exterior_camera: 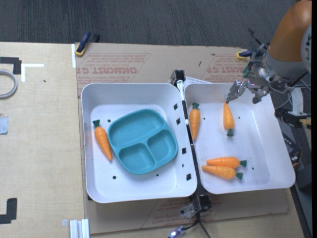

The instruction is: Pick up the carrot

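The end effector (242,90) hangs over the back edge of the right bin (277,177), its fingers spread wide with nothing between them, just above the tip of an upright carrot (228,118). That carrot lies alone on the bin floor, apart from the carrot (194,123) leaning against the dividing wall. Its smooth, tapered shape could squirt from the closing fingers if they pinch the narrow end.

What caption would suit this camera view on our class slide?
Arm's pincer poised above a carrot in the right bin, which holds four carrots; the left bin has a carrot beside a teal tray.
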`<state>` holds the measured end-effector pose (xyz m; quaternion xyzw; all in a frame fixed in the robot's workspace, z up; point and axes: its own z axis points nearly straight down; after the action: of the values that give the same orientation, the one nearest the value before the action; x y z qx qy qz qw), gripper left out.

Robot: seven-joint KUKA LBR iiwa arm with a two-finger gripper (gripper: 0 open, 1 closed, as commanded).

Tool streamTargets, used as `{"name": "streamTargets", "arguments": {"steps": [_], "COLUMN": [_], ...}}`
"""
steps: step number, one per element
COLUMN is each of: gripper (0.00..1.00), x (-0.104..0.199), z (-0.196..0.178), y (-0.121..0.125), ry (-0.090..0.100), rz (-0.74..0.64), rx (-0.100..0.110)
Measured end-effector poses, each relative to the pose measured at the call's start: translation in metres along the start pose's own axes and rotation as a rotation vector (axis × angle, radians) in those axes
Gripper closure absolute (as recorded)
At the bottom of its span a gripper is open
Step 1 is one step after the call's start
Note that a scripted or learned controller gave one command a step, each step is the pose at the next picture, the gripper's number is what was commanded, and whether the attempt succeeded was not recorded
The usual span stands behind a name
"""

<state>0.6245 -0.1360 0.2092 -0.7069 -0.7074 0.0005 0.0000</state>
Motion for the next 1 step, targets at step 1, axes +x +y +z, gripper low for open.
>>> {"name": "streamTargets", "arguments": {"steps": [1], "gripper": [0.00], "x": [0.0053], "z": [0.1167], "y": [0.0193], "ry": [0.000], "rz": [-0.002], "rx": [0.000]}}
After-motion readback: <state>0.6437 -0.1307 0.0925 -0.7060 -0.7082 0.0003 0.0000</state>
